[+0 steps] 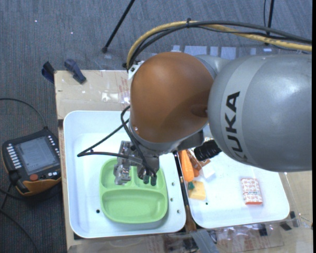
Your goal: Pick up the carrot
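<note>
While the gripper hangs over the green tray in the left bin, fingers apart w/ nothing between, the carrot lies right of that tray in the right bin, so it's pre-grasp: next move needs a shift right, then descent.

The grey arm bore the maker's name "KUKA" in black capitals, running up its casing; no other lettering could be read.
</note>
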`<state>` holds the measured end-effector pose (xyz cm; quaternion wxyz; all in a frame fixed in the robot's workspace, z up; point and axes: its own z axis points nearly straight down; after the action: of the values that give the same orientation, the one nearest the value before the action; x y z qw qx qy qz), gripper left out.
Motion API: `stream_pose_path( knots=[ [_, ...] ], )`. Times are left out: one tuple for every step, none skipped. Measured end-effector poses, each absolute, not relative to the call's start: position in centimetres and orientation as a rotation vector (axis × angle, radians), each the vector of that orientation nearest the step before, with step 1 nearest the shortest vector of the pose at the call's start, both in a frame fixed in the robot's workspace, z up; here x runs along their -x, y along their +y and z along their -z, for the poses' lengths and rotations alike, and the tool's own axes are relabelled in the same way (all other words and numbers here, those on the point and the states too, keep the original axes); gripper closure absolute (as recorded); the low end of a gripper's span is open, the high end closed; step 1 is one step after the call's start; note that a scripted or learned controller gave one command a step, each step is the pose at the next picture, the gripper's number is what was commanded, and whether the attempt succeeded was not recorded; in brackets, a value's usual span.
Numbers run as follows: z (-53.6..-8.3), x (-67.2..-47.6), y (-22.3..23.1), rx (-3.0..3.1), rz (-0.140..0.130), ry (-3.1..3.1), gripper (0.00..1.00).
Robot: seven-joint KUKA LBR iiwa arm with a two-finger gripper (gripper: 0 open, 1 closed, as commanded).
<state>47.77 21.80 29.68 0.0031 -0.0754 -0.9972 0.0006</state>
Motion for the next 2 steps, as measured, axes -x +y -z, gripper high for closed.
stream_pose_path(
  knots=[
    [-27.8,-47.6,21.1,0.121,-0.002,-3.136,1.00],
    [-27.1,-47.5,24.4,1.171,-0.008,-2.911,1.00]
  ],
)
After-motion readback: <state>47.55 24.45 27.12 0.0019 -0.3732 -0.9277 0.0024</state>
